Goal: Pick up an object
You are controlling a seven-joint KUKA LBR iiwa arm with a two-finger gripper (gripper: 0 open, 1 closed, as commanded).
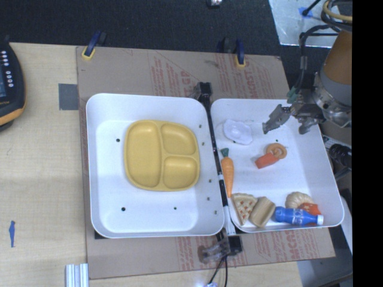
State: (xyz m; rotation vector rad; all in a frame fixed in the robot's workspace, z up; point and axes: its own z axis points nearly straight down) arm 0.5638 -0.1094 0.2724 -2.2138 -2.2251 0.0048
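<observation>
Left bin (102,160) has a yellow divided plate (161,155) sitting about in the middle. Right bin (320,172) is busier: a carrot (227,171) along its left edge, a crumpled white thing (239,131) near the top-left corner, an orange-red toy (270,156) mid-bin, and a blue bottle (297,217) lying along the bottom edge. The gripper (291,119) hangs open over the top right part.

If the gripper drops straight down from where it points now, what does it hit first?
Probably bare floor of the right bin, beside the clear plastic piece. The gripper hangs above the orange-red toy, but depth is unclear from this slant.
</observation>
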